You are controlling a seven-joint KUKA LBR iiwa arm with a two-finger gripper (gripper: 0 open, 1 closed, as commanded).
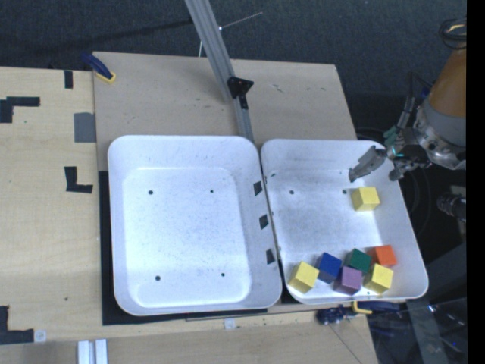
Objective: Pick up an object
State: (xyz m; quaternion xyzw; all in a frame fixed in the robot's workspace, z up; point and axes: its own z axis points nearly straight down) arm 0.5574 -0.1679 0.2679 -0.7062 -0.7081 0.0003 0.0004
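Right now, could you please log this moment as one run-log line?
gripper: above right bin, holding nothing | nearest: yellow cube | other cubes: near edge | left bin

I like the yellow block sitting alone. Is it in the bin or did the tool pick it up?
In the bin. The yellow block rests on the right bin's floor, below the tool.

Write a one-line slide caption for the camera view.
The tool hovers above a lone yellow cube in the right bin; six more cubes cluster at its near edge.

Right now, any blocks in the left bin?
No. The left bin holds no blocks; all blocks, like the lone yellow block, lie in the right bin.
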